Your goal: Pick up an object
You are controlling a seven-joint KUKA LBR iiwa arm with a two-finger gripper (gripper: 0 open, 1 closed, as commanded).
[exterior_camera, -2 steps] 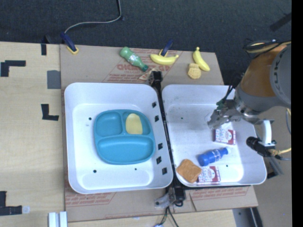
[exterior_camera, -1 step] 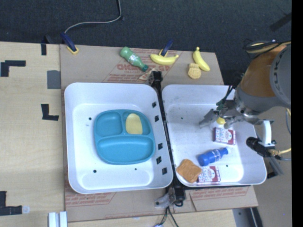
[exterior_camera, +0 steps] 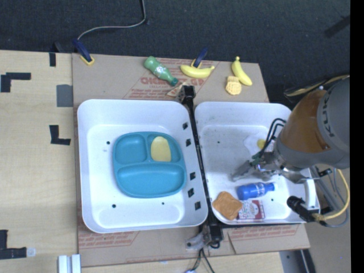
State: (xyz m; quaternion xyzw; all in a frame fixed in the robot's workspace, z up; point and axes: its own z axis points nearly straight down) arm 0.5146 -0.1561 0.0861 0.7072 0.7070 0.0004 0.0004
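Down in the right-hand shallow white plastic bin [exterior_camera: 227,111], the two-finger metal gripper [exterior_camera: 242,172] reaches leftward from the grey arm with its orange band [exterior_camera: 310,124], its slim fingers spread apart in a narrow V with nothing between them. Just below the fingertips, near but apart, lies the small blue plastic bottle with a white cap [exterior_camera: 255,190], on its side and slightly tilted, cap end pointing right. It is a smooth, rounded cylinder, bright blue against the scuffed white floor of the bin.

Left of the bottle and touching the bin's lower edge sits a flat tan slice of toy toast [exterior_camera: 227,205], roughly square with soft corners. Beside it, under the bottle, lies a flat red-and-white printed card or packet [exterior_camera: 252,211]. A small yellow item [exterior_camera: 261,143] peeks out behind the wrist; its shape cannot be told.

The left-hand white bin [exterior_camera: 94,118] holds a glossy blue plastic divided plate [exterior_camera: 149,175] with three compartments; a pale yellow oval piece [exterior_camera: 161,149] rests in its upper right compartment.

Beyond the bins, on the brown cardboard sheet [exterior_camera: 114,78], lie a green plastic bottle [exterior_camera: 160,70], two yellow toy bananas [exterior_camera: 197,71] [exterior_camera: 241,73], and a small ridged yellow piece [exterior_camera: 233,86].
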